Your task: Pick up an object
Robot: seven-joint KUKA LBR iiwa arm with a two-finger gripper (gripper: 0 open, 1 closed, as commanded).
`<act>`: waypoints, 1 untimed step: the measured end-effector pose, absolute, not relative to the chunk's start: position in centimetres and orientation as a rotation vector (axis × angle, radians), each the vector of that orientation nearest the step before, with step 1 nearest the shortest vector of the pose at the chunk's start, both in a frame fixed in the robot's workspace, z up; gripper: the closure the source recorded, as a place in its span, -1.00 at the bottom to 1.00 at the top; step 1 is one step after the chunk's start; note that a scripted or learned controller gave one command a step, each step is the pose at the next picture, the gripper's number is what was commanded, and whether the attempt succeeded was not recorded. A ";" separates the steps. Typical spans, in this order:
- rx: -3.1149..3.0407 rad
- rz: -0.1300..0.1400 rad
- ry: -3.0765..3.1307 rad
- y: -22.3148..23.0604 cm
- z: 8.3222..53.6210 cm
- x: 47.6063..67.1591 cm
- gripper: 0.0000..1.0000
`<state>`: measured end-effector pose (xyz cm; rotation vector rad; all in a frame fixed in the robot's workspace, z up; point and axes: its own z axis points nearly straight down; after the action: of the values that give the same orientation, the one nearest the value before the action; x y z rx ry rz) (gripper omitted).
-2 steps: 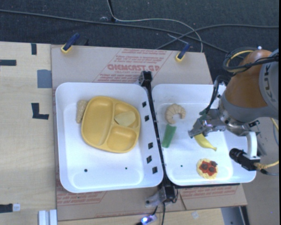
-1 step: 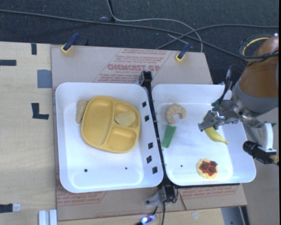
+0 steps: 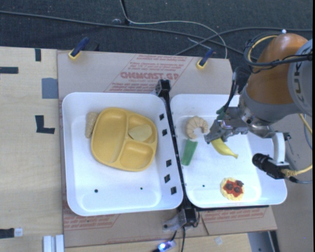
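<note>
Two shallow white bins sit side by side on a sheet of brown cardboard printed with red lettering, and the cardboard lies on a pale wooden bench marked with dark tape shapes. Behind the bench the floor is dark carpet, crossed by thin black and grey cables. Two yellow-and-blue clamps pin the cardboard's far edge.

The left bin holds a yellow divided plate with a pale yellowish slice lying in one compartment; a tan, bread-like piece is tucked against the plate's left edge. A black divider strip runs between the bins.

In the right bin the arm's orange and grey bulk hangs over the upper right part. The gripper is down near the bin floor, just above the yellow banana, which lies tilted at the bin's middle (whether the fingertips touch it is hard to tell, and I cannot tell whether they are spread or closed). Just left of the gripper rests a beige croissant, and below that a green wedge-shaped piece lies close to the divider. A small round item with red and dark toppings sits near the bin's front edge, well apart from the banana.
</note>
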<state>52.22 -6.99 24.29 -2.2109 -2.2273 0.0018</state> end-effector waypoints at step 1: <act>-2.213 0.006 -2.224 -2.7 23.5 52.7 1.00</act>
<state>52.71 -2.67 23.48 -2.2127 -2.2243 0.0062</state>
